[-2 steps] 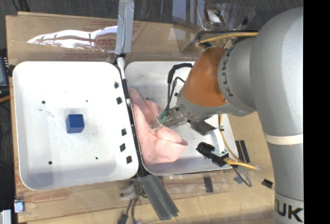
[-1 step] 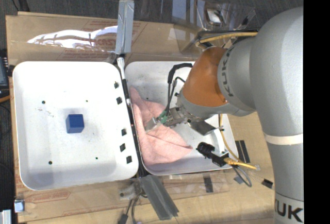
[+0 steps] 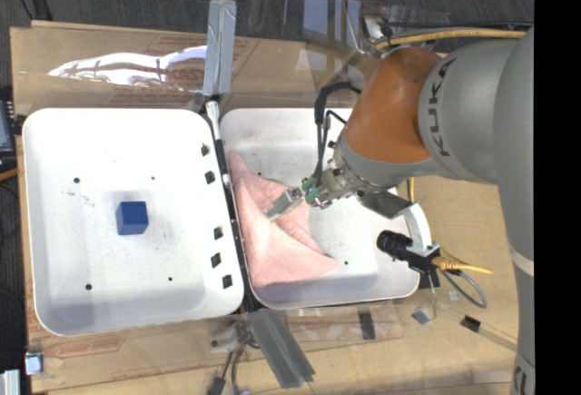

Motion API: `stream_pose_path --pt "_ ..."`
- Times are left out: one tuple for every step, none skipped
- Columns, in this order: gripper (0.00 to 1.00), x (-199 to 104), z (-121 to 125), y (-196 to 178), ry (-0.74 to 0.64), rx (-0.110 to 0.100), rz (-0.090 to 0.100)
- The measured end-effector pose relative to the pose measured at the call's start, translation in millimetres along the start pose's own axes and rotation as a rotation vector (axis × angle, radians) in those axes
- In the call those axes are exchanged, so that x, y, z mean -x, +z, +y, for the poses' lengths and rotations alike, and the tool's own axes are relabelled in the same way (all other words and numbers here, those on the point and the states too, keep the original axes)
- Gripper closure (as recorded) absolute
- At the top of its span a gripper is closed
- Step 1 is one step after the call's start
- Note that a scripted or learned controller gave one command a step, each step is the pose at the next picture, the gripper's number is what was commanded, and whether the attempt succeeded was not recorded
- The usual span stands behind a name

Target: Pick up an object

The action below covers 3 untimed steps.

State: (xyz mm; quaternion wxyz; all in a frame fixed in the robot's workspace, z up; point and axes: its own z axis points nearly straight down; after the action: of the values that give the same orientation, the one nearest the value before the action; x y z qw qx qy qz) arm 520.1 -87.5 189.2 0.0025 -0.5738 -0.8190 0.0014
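Arm (image 3: 454,112): enters from the right, its grey body and orange band covering the right bin's far right corner and much of its right wall.
Gripper (image 3: 283,205): low over the right bin's middle, at the cloth's upper edge. The fingers are small and blurred; whether they are spread, pressed together or pinching cloth cannot be told.
Cloth (image 3: 277,243): pink, crumpled, lying along the left wall of the right bin (image 3: 272,125) and reaching toward its near edge; the top part is partly hidden by the gripper.
Block (image 3: 132,217): blue, alone in the left bin (image 3: 54,139), left of that bin's centre, well apart from the arm.
Contact: gripper tip meets the cloth's outline; grasp unclear.
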Motion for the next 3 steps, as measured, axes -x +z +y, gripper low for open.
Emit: stream_pose_path --pt "0.00 29.6 14.8 99.0 0.132 0.002 0.000" --pt "0.00 21.7 -14.0 97.5 0.445 -0.003 0.003" --pt "0.00 32.4 12.1 99.0 0.356 0.001 0.001"
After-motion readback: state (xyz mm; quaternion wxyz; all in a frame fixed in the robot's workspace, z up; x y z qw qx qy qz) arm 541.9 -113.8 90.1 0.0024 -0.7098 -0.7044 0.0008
